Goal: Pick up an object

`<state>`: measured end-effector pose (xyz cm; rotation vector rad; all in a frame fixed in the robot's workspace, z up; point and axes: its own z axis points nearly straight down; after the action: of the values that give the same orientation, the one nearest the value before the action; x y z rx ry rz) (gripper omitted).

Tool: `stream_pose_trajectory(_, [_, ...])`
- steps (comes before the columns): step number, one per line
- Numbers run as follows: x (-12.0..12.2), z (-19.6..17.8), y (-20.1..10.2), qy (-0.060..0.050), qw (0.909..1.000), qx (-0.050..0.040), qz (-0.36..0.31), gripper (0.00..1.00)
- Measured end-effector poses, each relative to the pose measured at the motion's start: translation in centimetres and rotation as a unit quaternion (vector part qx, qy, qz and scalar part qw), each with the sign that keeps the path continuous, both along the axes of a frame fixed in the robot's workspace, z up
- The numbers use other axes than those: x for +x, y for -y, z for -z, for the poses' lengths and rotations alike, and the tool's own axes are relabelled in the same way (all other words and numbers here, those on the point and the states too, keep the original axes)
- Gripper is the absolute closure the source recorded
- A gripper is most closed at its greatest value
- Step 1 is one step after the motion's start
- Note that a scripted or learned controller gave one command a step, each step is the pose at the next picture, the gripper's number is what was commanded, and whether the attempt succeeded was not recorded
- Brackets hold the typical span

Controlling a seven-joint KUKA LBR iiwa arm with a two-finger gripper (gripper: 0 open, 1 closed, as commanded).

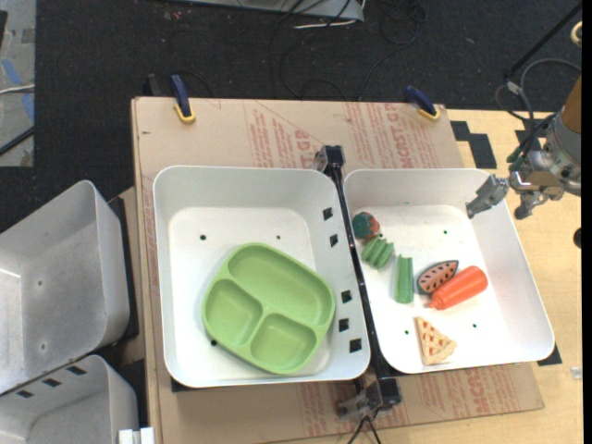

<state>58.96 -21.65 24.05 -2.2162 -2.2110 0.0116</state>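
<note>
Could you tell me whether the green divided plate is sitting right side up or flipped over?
Right side up. The green divided plate lies in the left bin with its three hollow compartments facing upward and its raised rim showing all round.

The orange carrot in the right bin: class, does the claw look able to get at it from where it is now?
Probably yes. The claw hangs above the right bin's far right rim, and the carrot lies uncovered on top, only touching the watermelon slice beside it.

A single fixed camera looks down at a slant from above the near edge of the surface [240, 132], far enough back to take in both white bins [176, 248] and dark floor [83, 54] beyond.
</note>
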Motion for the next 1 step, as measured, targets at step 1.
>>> stream_pose_trajectory(1, [0.27,-0.81,-0.1,0.007,1.0,-0.0016,-0.002,0.0])
